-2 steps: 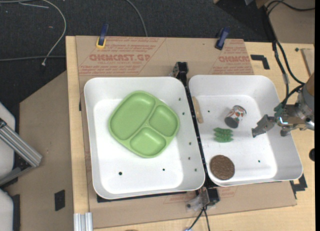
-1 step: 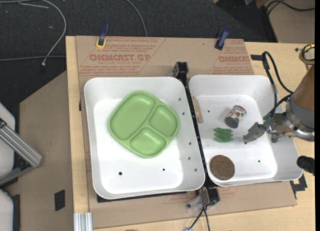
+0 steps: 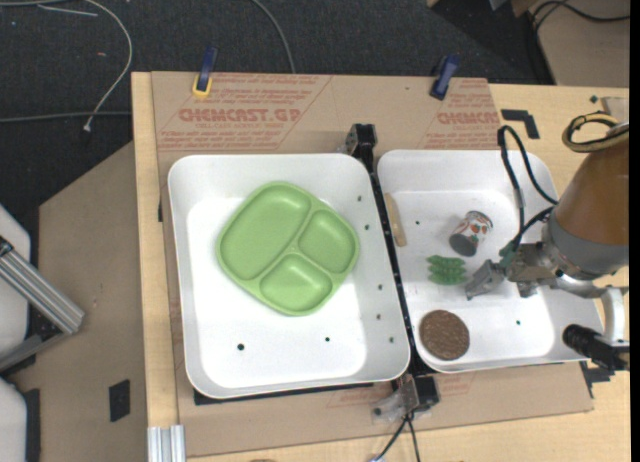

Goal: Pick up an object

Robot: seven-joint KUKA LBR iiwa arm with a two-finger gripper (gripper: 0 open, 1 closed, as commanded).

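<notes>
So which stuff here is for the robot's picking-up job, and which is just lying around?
For the job:
- pincer, down in the right bin
- small green thing by the pincer
- brown disc
- little grey and white object

Just lying about:
- green divided plate in the left bin
- blue clamps on the cardboard
- cables on the floor

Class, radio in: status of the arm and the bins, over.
Tool low in right bin, beside green leafy toy. Nothing gripped. Brown round disc nearby.
</notes>
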